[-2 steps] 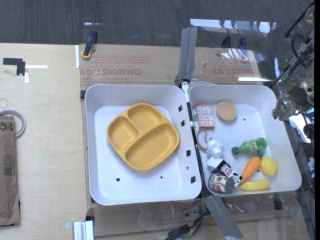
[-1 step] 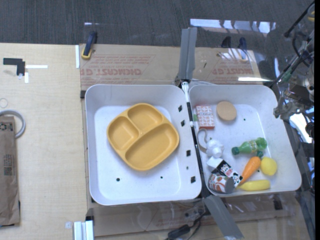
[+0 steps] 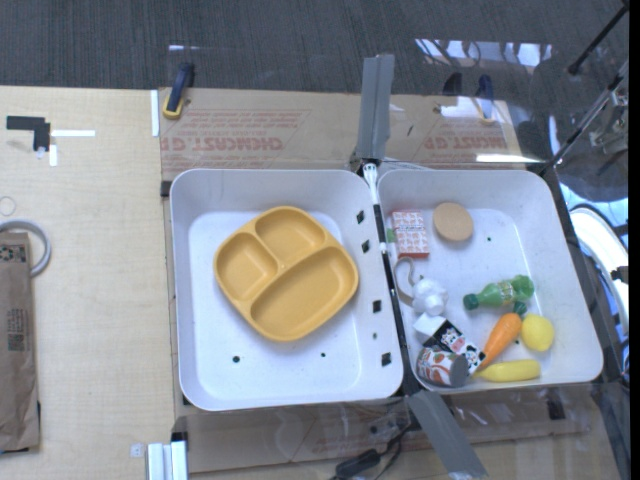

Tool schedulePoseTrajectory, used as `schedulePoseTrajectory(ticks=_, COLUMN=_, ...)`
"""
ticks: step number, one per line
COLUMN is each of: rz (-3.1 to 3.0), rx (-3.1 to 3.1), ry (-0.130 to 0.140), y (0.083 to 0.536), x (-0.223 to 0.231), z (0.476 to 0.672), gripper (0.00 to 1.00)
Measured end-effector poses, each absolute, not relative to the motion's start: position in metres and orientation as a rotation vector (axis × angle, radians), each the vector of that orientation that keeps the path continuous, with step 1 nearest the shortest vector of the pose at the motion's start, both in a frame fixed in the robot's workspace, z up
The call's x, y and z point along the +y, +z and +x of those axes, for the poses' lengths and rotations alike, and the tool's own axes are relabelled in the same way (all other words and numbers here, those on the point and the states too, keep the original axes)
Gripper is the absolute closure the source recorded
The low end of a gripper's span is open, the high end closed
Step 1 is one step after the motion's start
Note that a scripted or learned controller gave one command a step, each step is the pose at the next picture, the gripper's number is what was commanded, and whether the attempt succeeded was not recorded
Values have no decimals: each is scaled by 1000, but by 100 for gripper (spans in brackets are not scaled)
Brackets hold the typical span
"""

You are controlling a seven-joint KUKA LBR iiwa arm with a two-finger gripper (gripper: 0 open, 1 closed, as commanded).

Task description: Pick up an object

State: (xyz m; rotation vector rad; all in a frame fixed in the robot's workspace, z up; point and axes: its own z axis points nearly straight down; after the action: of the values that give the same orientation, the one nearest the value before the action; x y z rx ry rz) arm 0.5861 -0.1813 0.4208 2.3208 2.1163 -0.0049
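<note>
Yellow divided plate [image 3: 287,272] centres the left bin [image 3: 200,368]; toys crowd the right bin's [image 3: 560,228] 5 o'clock corner.

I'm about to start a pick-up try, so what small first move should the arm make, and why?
Probably bring the claw over the right bin and line up above the tan round disc. All the small things lie in that bin, and the disc sits apart from the crowded carrot, lemon and banana, so it looks easiest to reach.
</note>
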Motion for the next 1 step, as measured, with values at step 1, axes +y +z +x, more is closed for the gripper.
schedulePoseTrajectory(ticks=1, rz=2235, rx=2208, ry=-5, y=438, x=-211, z=636, gripper=100)
